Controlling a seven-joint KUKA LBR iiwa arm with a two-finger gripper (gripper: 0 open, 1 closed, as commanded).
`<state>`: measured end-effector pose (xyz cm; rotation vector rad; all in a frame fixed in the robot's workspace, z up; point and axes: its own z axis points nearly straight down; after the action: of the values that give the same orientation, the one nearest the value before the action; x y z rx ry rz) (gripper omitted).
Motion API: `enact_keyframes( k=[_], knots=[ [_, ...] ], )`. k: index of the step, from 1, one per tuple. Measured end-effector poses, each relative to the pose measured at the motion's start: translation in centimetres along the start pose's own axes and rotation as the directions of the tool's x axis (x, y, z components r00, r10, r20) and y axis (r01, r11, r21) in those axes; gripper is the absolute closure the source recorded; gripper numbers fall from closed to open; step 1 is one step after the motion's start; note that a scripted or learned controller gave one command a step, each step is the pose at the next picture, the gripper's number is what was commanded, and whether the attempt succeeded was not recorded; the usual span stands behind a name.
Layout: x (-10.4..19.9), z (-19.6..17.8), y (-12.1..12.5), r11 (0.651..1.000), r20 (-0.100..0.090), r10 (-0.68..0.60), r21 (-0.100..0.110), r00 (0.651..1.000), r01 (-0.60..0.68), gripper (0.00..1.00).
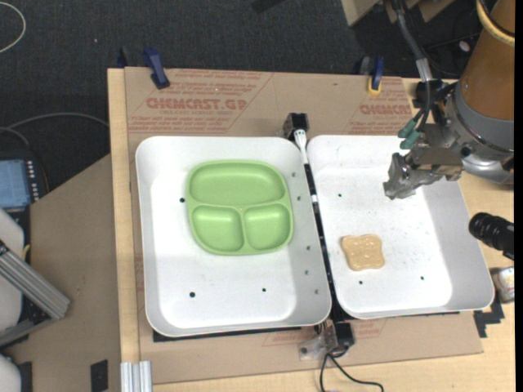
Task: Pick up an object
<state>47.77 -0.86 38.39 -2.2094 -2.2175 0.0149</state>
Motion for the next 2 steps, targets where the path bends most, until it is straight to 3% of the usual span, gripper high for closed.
enact_keyframes(
  k=[1,2],
  knots=[
    [5.3,3.6,0.2,1.000,0.000,-0.003,-0.009,1.000,0.003,1.00],
    [11.7,0.0,0.2,1.000,-0.002,-0.004,-0.019,1.000,0.004,1.00]
  ],
)
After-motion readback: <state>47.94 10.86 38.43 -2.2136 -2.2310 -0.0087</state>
